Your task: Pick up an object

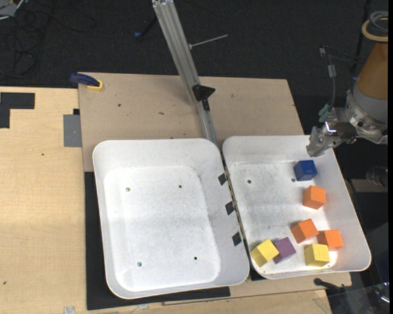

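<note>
Seven small blocks in the right-hand bin [262, 188], all bunched along its right side and near edge. Starting from the far end: blue block [305, 169], just below the gripper and a touch nearer the camera. Next, first orange block [314, 196], a little nearer again, close to the blue one but not touching. Further down, second orange block [304, 229] and third orange block [332, 239], close together, maybe touching, hard to say. Along the near edge, left yellow block [264, 251] pressed right up against a purple block [284, 248]. Then the right yellow block [317, 254], tucked toward the near right corner, just in front of the third orange one.

Gripper [321, 139] up at the far right corner of that bin, hanging over the rim, just beyond the blue block. Nothing visibly in its grasp, all seven blocks down on the bin floor. Can't tell whether open or closed, way too small and cluttered up there from this angle. Grey arm with the orange band [374, 70] coming in from the right.

Left-hand bin [98, 152] right alongside, with three black clips [230, 207] down the seam between the two. Both on a brown board [150, 103]. Silver aluminium rail [180, 57] slanting from the far end of that seam up toward the top. Small blue clamp [85, 80] with a yellow tip at the board's far left corner. Loose cables [6, 5] on the dark floor, top left.
</note>
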